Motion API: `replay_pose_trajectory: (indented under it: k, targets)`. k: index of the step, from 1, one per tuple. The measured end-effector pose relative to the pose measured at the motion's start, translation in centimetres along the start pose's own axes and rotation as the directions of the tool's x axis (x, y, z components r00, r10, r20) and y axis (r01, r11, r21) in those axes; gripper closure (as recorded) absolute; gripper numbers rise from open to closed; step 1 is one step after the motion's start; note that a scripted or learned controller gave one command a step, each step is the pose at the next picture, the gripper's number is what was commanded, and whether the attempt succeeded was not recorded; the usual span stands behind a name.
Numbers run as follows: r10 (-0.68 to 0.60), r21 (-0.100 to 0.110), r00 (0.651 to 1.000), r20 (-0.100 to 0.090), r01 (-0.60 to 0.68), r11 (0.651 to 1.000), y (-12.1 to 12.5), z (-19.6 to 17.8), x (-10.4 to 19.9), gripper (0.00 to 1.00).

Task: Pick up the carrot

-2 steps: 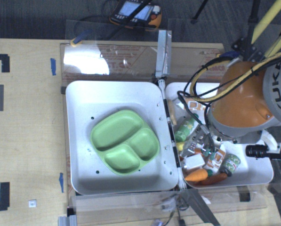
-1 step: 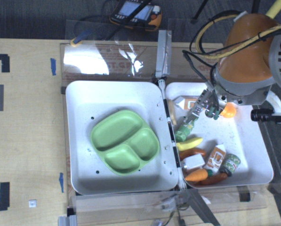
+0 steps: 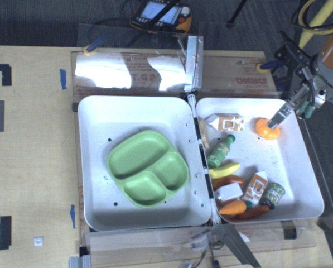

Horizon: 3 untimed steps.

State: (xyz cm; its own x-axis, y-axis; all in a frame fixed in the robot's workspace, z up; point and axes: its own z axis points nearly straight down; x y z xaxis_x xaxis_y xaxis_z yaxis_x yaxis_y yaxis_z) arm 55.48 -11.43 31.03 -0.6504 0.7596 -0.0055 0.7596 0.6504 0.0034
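We see the carrot (image 3: 233,207) at the right bin's (image 3: 308,166) near edge, wedged among toys, well apart from the gripper (image 3: 274,123). Looks light, rigid, slick plastic; we'd pinch across its thick middle. We can't tell the hand's state.

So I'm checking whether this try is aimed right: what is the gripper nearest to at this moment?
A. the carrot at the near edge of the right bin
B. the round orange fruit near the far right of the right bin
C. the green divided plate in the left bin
B: the gripper sits just above the round orange fruit, while the carrot lies across the right bin at its near edge.
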Motion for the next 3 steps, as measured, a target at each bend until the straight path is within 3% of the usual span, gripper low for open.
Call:
replay_pose_trajectory:
  k: [1, 2, 3]
  targets:
    - [-0.288, 0.000, 0.958, -0.005, 0.288, 0.958, 2.5, 6.2, 0.3, 1.00]
    - [-0.456, -0.001, 0.890, -0.005, 0.456, 0.890, 6.0, 8.9, 4.6, 1.00]
    - [-0.382, 0.000, 0.924, -0.001, 0.382, 0.924, -1.4, 2.9, 4.7, 1.00]
